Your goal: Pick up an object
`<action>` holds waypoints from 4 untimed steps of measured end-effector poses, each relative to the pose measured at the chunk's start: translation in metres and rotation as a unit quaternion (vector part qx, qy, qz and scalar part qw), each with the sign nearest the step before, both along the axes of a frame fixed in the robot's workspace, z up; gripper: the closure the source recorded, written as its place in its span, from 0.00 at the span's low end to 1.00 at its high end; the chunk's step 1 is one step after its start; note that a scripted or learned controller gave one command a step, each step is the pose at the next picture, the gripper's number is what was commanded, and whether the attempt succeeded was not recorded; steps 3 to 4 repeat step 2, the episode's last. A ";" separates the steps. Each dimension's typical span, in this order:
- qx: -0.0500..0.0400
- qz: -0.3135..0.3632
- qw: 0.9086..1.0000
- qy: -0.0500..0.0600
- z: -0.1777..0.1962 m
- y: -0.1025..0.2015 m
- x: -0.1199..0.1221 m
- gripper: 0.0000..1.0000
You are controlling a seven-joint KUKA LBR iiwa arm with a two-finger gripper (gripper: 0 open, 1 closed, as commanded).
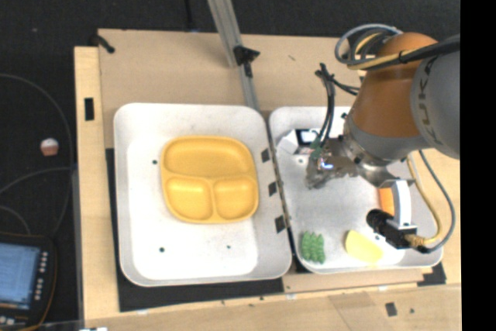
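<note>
My gripper (316,173) hangs low over the upper left part of the right bin (335,201), under the grey and orange wrist. A small green knobbly object (312,246) lies at that bin's front left. To its right, near the front rim, rests a yellow rounded object (363,246). An orange object (384,202) peeks out on the right side, partly hidden by the arm. A small dark and pale thing with a blue spot (304,138) sits at the bin's far left corner, just behind the gripper. I see nothing held.
The left bin (139,244) holds a yellow divided plate (209,178) in its middle. A slanted metal post (225,19) rises behind the two bins. The arm's bulk covers the right bin's far right part.
</note>
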State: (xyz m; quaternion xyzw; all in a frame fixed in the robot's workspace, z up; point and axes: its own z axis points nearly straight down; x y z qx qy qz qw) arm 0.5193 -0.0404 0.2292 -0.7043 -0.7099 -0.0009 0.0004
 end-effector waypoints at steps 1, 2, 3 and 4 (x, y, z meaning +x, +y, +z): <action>0.000 0.000 1.000 -0.001 0.008 0.059 0.012 1.00; 0.000 0.000 1.000 0.000 0.018 0.109 0.018 1.00; 0.000 0.000 1.000 0.000 0.018 0.109 0.018 1.00; 0.000 0.000 1.000 0.000 0.018 0.109 0.018 1.00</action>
